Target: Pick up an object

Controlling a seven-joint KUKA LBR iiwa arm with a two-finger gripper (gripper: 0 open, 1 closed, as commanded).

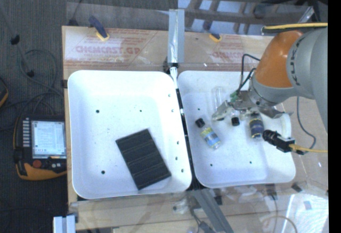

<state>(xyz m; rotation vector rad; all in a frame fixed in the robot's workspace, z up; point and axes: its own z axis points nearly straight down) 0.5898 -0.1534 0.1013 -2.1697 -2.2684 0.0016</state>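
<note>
Currently: gripper (230, 107) low in the right bin (277, 173), grip state impossible to judge. Small bottle (210, 137) and black cube (200, 122) lie just beside it, unlifted. Dark ridged panel (143, 158) rests in the left bin (85, 120). Pick apparently not yet done.

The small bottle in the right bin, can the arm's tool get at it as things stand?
Probably yes. The small bottle lies apart from the black cube, bare bin floor around it, and the tool hovers just up and right, nothing between.
</note>
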